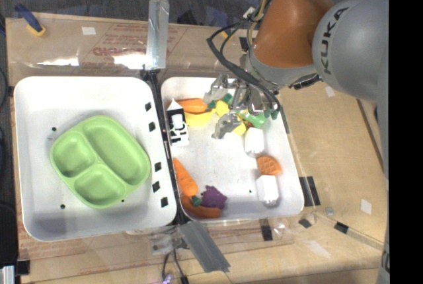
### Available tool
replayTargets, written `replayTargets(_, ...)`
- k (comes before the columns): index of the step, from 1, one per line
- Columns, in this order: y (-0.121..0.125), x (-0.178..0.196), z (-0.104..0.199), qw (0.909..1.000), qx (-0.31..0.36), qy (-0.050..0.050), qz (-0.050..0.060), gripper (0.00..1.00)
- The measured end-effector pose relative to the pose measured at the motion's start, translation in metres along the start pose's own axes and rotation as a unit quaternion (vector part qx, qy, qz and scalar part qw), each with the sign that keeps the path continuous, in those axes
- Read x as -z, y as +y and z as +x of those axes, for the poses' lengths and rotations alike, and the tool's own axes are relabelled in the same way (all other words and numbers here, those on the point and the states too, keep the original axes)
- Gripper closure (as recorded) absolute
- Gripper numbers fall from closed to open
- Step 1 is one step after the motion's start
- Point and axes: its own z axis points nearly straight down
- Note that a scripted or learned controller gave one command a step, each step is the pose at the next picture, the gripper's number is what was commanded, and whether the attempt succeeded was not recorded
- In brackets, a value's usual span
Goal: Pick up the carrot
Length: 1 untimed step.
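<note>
While hovering, hand (228,119): far right bin (218,156), fingers apart, holding nothing.
Carrot (184,178): near-left wall, touching it.
Open room: bin's middle.

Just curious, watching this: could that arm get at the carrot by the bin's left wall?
Probably yes. The carrot lies uncovered, open from above, and the end effector hovers in the same bin. The wall and purple toy crowd it.
</note>
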Motion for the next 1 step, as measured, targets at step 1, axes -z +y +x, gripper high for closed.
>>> replayTargets(1,-0.0256,-0.1189,-0.0473,0.9998,0.020,0.003,-0.001,0.00)
